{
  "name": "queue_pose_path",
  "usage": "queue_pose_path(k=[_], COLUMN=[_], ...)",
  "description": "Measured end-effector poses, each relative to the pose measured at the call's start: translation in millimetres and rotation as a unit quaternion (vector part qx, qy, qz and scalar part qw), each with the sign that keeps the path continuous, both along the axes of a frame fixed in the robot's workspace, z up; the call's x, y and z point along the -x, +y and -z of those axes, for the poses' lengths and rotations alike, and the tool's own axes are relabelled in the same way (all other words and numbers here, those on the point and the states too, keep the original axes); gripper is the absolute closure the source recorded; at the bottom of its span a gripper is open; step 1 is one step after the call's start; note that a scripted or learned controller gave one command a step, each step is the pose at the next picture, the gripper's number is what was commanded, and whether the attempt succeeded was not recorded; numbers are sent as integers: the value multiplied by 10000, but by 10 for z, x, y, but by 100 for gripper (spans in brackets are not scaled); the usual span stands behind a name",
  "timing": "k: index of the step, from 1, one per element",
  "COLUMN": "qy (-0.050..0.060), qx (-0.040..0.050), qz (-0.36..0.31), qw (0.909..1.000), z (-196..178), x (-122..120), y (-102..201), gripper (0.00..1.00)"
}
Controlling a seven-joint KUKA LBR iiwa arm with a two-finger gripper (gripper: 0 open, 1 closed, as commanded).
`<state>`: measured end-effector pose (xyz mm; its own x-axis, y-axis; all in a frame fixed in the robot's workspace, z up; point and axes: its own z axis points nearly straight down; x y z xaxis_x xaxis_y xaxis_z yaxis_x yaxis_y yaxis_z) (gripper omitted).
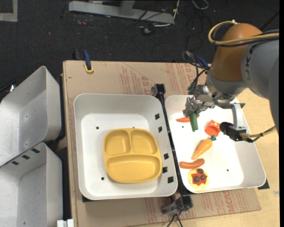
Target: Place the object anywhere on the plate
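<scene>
A green stick (194, 122) was seen pinched between the closed fingers of the gripper (193, 112), hanging upright over the right bin (248, 177); the yellow plate (132, 156) lay well off to its left, in the other bin.

Bright, even overhead light on the white bins (120, 104); soft shadows, sharp focus.

A dark, speckled floor (40, 35) is seen around the bench (120, 75), whose top is covered in brown board printed with faint red lettering. Black cables (195, 44) are strewn across the floor at the upper right. What may be a grey metal bar (120, 11) lies at the top edge.
</scene>
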<state>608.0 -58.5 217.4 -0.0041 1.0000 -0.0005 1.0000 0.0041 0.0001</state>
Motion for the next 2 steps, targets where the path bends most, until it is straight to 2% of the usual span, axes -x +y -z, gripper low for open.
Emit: queue_pose_path(k=[2], qy=[-11], qx=[-3], qz=[-11], qw=[10000], z=[-132], x=[-141], y=[993], gripper=[100])
